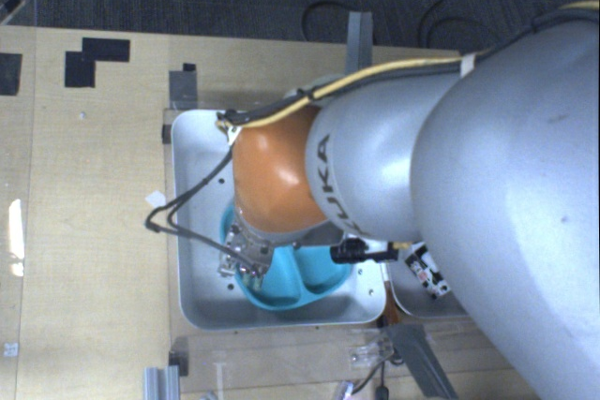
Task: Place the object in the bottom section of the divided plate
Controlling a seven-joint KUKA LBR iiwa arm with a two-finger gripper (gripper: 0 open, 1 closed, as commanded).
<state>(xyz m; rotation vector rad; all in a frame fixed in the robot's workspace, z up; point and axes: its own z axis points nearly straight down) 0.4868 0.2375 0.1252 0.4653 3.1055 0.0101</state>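
Across the right half of the camera view, from about 1 o'clock down to 5 o'clock, the grey arm [487, 173] reaches in, its orange band [272, 173] hanging over the middle of the left white bin [192, 201]. Under the wrist, toward 6 o'clock within that bin, lies the blue divided plate [300, 281], with most of its upper part hidden by the arm and only the lower sections and one ridge showing. At the plate's 9 o'clock edge the gripper [246, 265] hangs low, right at or touching the rim; how wide the claw stands and whether anything sits in it cannot be told from this angle. The object to be placed cannot be picked out, so its whereabouts are uncertain: it may be hidden beneath the wrist. Its weight and stiffness cannot be judged either. A black cable [178, 206] loops out toward 9 o'clock, over the bin's left wall.
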